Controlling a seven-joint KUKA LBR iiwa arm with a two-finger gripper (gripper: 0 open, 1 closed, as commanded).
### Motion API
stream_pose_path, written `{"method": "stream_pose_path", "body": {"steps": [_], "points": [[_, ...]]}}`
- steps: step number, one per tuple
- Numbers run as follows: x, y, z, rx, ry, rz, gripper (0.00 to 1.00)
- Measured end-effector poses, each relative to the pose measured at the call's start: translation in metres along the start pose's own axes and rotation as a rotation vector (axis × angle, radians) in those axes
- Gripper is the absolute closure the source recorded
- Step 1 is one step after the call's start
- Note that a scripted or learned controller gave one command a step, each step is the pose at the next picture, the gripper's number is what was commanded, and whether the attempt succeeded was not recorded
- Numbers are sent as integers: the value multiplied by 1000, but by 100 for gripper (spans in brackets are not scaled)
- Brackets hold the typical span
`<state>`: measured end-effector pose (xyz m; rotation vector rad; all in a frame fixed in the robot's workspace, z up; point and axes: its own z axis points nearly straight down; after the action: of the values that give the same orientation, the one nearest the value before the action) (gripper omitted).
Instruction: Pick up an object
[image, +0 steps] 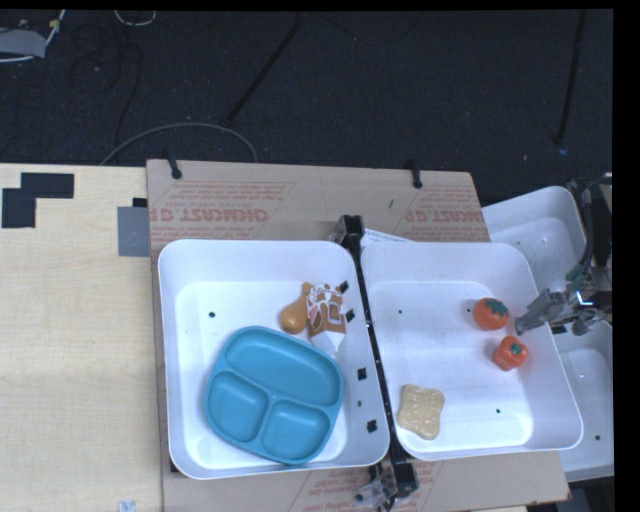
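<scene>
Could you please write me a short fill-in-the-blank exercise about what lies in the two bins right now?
1. The blue divided plate lies in the ____ bin.
2. The right bin holds ____ small tomatoes, one nearer the camera.
3. The tan cracker lies in the right bin near the ____ between the bins.
4. The pincer sits by the right bin's ____ edge.

Missing words: left; two; divider; right

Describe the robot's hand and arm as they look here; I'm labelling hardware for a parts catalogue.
At the frame's right edge, the hand is grey metal with slim, pale fingers tapering toward the right bin. Behind it sits a darker, blocky grey body, with thin dark cables running upward. Finer markings are too blurred to read.
</scene>
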<state>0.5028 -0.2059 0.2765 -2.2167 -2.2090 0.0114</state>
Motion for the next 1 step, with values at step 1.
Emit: {"method": "stream_pose_path", "body": {"steps": [1], "points": [[0,2,-6,-11,-3,-3,0]]}}
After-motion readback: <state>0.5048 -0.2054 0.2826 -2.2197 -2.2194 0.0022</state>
